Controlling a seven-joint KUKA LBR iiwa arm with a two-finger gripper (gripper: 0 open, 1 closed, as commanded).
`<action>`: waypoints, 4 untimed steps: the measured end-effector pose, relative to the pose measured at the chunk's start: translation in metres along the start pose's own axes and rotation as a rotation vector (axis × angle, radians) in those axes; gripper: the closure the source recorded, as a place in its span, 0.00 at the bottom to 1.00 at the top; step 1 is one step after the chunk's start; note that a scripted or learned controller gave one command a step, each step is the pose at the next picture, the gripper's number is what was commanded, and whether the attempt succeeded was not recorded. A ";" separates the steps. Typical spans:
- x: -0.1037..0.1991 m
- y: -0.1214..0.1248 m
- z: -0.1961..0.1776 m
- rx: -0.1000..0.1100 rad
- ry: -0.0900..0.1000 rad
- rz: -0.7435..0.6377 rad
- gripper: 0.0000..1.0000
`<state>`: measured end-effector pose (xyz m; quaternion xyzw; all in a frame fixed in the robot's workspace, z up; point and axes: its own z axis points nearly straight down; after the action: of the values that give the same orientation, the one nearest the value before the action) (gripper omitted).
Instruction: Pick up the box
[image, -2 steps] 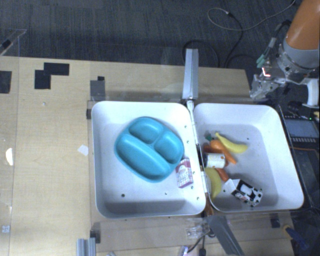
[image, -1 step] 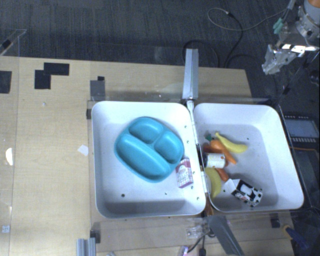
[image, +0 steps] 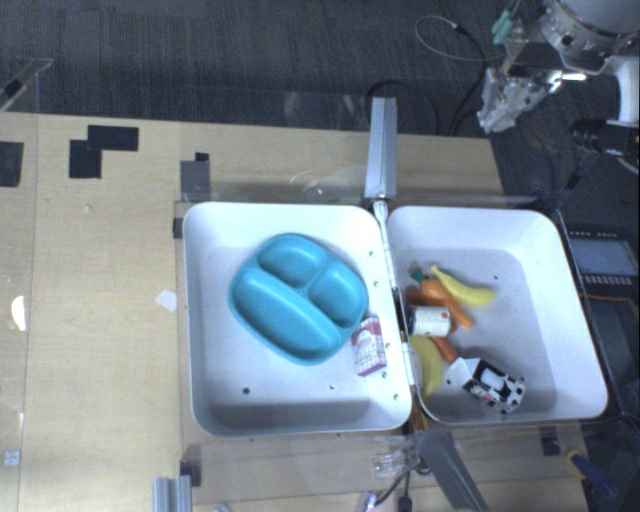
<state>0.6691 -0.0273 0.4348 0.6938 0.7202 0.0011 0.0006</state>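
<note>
The box (image: 369, 345), a small pink-and-white carton, is seen lying in the left bin (image: 215, 400), and every other place is best given from it. It rests on the bin floor, touching or just beside the lower right edge of the blue divided plate (image: 298, 296) and close against the wall that parts the two bins. Just beyond that wall, to the box's right, a small heap is found in the right bin (image: 560, 300): a yellow banana (image: 462, 289), an orange carrot-like piece (image: 438, 296), a white cylinder with a dark end (image: 430, 321), a second yellow piece (image: 430, 364) and, further to the lower right, a black-and-white patterned toy (image: 492, 385). The claw (image: 500, 102) is seen well apart from the box, far up and to its right, past the far edge of the table and outside both bins; nothing is held in it, but whether its fingers are spread or pressed together cannot be told. The step in hand is therefore judged to be the approach, with the grasp not yet begun. For the next move, the claw would need to be carried across the right bin to above the box, lined up with the carton's narrow width, and lowered so that neither the plate edge nor the dividing wall is struck.
</note>
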 end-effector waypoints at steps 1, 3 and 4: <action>0.009 0.000 0.000 0.000 0.000 0.086 1.00; 0.031 0.001 0.000 0.000 0.000 0.223 1.00; -0.104 -0.004 0.001 0.001 -0.002 0.198 1.00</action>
<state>0.6691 -0.1312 0.4341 0.7616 0.6481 0.0004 0.0009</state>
